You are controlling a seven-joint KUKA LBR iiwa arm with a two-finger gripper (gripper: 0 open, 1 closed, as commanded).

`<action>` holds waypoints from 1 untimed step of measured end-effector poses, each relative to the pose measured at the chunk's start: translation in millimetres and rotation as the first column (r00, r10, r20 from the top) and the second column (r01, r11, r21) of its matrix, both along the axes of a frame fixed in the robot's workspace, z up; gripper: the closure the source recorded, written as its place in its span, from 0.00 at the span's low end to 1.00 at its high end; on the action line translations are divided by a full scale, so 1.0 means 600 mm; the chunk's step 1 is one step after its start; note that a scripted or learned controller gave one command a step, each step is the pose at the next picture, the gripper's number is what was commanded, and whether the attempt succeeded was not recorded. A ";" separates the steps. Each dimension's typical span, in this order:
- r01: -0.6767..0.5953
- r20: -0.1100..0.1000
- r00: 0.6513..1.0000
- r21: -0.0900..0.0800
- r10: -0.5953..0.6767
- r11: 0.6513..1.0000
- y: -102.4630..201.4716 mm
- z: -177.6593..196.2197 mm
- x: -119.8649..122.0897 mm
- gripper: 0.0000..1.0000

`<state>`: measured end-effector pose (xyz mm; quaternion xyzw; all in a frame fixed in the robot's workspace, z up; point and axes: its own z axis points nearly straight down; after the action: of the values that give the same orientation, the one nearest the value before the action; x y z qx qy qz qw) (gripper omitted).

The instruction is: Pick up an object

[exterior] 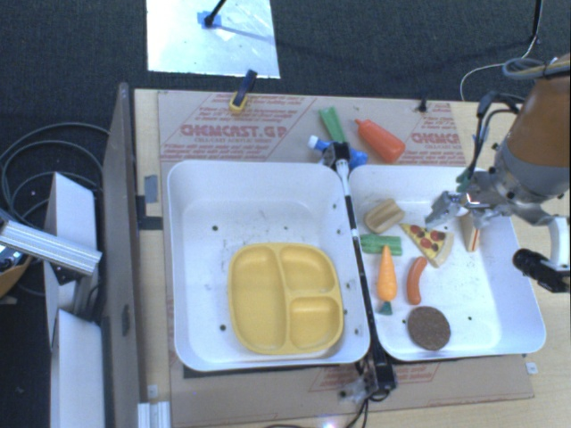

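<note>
Here, the left bin holds a yellow divided plate, while the right bin carries the toy food: a carrot, pizza slice, sausage, bread roll and brown patty. The arm hangs over the right bin's far side, its gripper just above the pizza slice. Whether its fingers are spread or pinched together, I cannot tell.

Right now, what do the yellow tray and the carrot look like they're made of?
Tray: looks like molded plastic, smooth with a dull sheen, one even yellow, rounded compartment walls. Carrot: probably toy plastic, flat uniform orange with a green tip; too small to be sure.
</note>
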<state>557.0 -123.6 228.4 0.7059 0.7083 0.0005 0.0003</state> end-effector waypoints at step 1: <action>0.003 0.000 1.000 0.001 -0.003 1.000 0.020 -0.245 -0.042 0.00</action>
<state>532.1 -111.5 81.6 0.7069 0.7073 0.0008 0.0001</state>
